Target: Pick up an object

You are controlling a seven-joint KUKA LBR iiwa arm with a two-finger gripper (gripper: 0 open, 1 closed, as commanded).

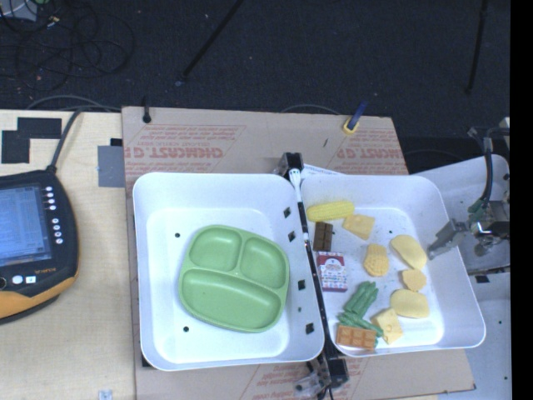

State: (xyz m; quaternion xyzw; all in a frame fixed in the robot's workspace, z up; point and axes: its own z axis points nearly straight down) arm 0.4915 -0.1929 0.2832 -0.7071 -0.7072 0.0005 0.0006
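The gripper (441,240) hangs at the right edge of the right shallow white bin (454,323), its state impossible to tell (too blurred). In that bin lie toy foods: a yellow plastic corn cob (330,211), green bean pods (360,298), and a red-and-white carton (332,272). A green divided plastic plate (235,278) sits in the left white bin (158,223).

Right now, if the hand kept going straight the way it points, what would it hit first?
Probably the pale yellow potato-shaped piece nearest the hand in the right bin. Height is unclear from above, so it might pass over it.
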